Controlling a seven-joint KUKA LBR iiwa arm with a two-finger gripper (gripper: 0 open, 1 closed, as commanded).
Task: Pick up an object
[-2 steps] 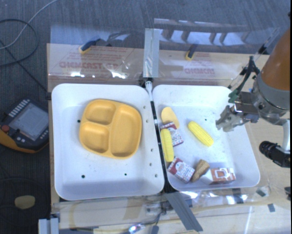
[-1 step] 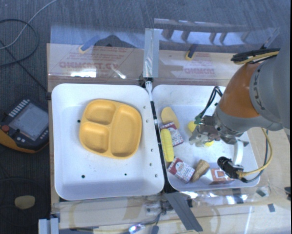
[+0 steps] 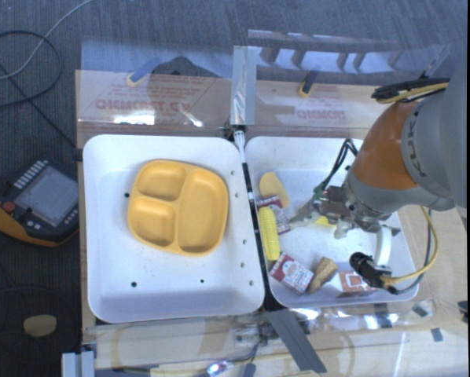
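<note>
The right bin holds several small items. A yellow corn cob lies along its left wall, with a yellow half-round piece just behind it. Toward the front are a red and white carton, a tan cone-shaped piece and a red packet. My gripper hangs low over the middle of this bin, below the orange-banded wrist. A small yellow bit peeks out right beside it. The arm's own bulk hides how the gripper stands.
The left bin carries a yellow divided plate. A wall separates the two bins. A black and yellow cable loops off the wrist over the right bin's front corner. A handheld pendant lies on the floor at left.
</note>
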